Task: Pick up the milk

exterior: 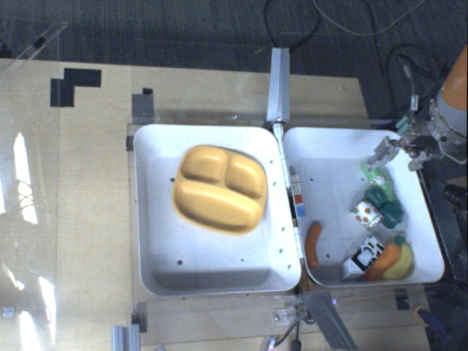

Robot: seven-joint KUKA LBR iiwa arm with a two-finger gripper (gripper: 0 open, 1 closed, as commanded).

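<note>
The milk (368, 254) is a small black-and-white carton lying near the front right corner of the right bin (329, 152). An orange carrot (385, 260) and a yellow banana (401, 263) press against it. My gripper (398, 159) hangs over the far right part of that bin, well behind the milk and apart from it. Its fingers (382, 154) are spread open with nothing between them. A pale green item (375, 172) lies just below the left finger.
A dark green toy (385, 202) and a white toy with orange spots (365, 213) lie between gripper and milk. A red sausage (313, 243) rests by the right bin's left wall. The left bin (150, 218) holds a big yellow loaf (219, 189).
</note>
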